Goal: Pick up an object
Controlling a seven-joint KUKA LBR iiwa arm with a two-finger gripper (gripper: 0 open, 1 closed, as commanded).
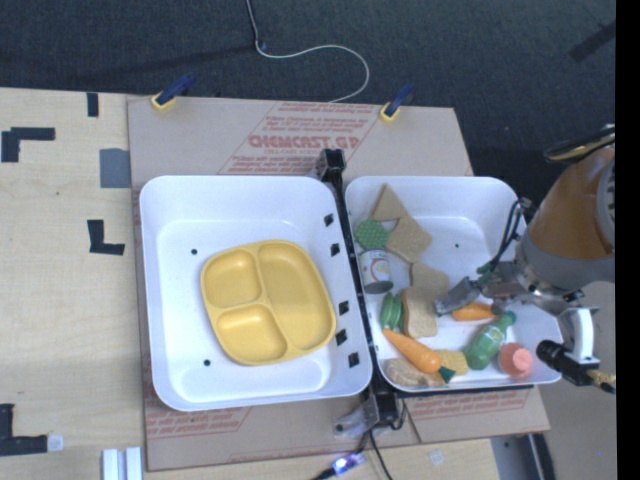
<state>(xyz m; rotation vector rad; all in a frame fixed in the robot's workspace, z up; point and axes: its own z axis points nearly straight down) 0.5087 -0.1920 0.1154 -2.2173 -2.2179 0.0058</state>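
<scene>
Lying in the right bin [455,190], the small orange carrot [473,313] sat just on the near side of the gripper [462,295], well inside the walls. Its long axis ran roughly left to right across the bin; which end was the tip could not be told. Whether the gripper was open or closed could not be told either, and nothing showed as held in it.

Room was tight around that carrot. A green bottle [485,343] and a pink piece [517,360] stood between it and the near rim, and a bread slice [420,318] crowded its left. The open floor lay in the bin's far right part, bare and white, and the grey arm [570,228] with its orange band came in over the right rim.

Counted in that bin: 2 orange carrots, the larger carrot [412,348] slanting from upper left to lower right toward the near rim; 1 green bottle; 1 pink piece; 3 tan wedges [408,238] stacked toward the divider; 1 green round piece [370,233].

The left bin [165,268] held 1 yellow plate [268,301] with 3 compartments, with clear floor on every side of it. Both bins, 2 in all, sat on a cardboard sheet [290,138] pinned by 2 clamps [173,90] at its far edge.
</scene>
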